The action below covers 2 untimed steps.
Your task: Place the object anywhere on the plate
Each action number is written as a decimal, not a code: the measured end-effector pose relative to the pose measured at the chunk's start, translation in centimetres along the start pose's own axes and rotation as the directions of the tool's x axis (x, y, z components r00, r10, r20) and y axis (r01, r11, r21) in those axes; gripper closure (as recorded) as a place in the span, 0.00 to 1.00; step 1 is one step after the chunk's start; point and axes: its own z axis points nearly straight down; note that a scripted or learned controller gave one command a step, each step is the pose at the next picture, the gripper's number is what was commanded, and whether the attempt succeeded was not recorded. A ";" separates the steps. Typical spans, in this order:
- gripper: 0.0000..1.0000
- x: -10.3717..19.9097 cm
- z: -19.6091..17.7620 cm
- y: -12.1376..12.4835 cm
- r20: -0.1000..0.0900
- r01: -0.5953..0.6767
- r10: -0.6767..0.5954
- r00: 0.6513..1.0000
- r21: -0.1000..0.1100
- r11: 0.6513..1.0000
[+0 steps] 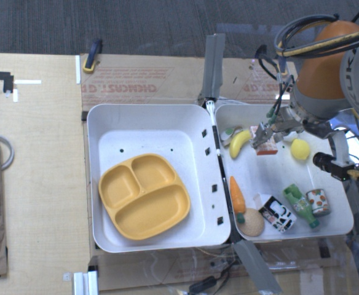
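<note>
A yellow divided plate (144,195) lies in the left bin (106,128), toward its front. My gripper (264,137) hangs low over the back of the right bin (336,226), just right of a yellow banana (239,142). A small red and white item (267,150) shows right under the gripper; whether it is held is unclear. A yellow lemon (300,149) sits to the gripper's right.
Toward the right bin's front lie an orange carrot (236,195), a round tan bun (251,222), a black and white toy (276,214), a green bottle (301,205) and a small can (318,201). A raised divider (216,158) separates the bins.
</note>
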 end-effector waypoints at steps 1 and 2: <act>1.00 7.3 0.0 -1.8 -0.001 0.145 -0.145 0.989 -0.001 0.989; 1.00 17.2 0.0 -6.5 -0.001 0.320 -0.320 0.947 -0.001 0.947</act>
